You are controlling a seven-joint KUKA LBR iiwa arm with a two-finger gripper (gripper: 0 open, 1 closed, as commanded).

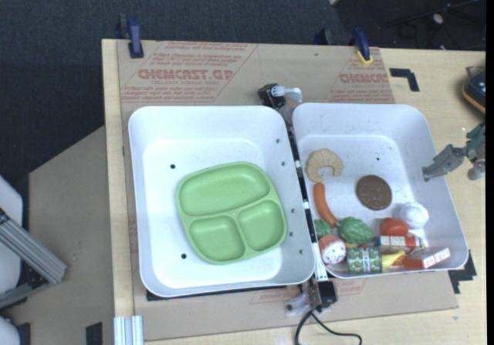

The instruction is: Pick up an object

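Note:
The right bin (401,123) holds a pile of toy food. A tan croissant (324,164) lies at its left, with a brown round cookie (374,191) in the middle and an orange carrot (325,204) near the left wall. Along the front lie a green broccoli (353,229), a red tomato (394,228), a white ball (415,214), a red-and-white radish (332,249) and a green can (363,260). My gripper (441,164) is a small grey shape over the bin's right rim, right of the cookie and apart from every object.
A green divided plate (230,211) sits in the left bin (154,135). Blue and yellow clamps (361,46) hold the cardboard sheet at the back. A black fixture (272,93) stands between the bins at the rear, and a cable (320,320) runs off the front.

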